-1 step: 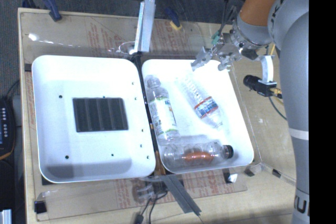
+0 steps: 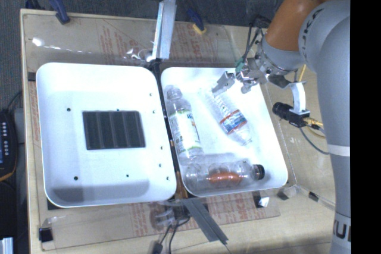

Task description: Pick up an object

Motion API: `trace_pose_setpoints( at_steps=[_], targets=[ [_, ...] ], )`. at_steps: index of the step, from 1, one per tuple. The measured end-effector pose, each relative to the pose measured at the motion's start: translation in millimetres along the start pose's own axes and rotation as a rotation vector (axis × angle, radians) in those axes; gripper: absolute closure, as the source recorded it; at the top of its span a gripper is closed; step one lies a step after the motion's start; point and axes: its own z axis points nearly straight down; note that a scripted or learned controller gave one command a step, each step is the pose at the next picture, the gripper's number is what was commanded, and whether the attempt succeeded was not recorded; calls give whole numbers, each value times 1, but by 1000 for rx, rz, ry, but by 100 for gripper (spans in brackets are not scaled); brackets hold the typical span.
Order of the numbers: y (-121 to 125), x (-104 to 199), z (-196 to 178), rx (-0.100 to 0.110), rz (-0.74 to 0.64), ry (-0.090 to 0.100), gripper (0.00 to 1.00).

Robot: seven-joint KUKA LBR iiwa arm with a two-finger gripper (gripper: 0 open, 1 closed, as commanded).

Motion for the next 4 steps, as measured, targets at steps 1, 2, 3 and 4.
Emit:
trace_pose_setpoints(
  at_steps=[1, 2, 3, 4],
  targets=[
    [16, -3, 65, 3, 163, 1, 0],
    [17, -3, 65, 3, 163, 1, 0],
    [-34, 13, 100, -2, 4, -1, 0],
    [-54, 22, 99, -5, -92, -6, 0]
  ],
)
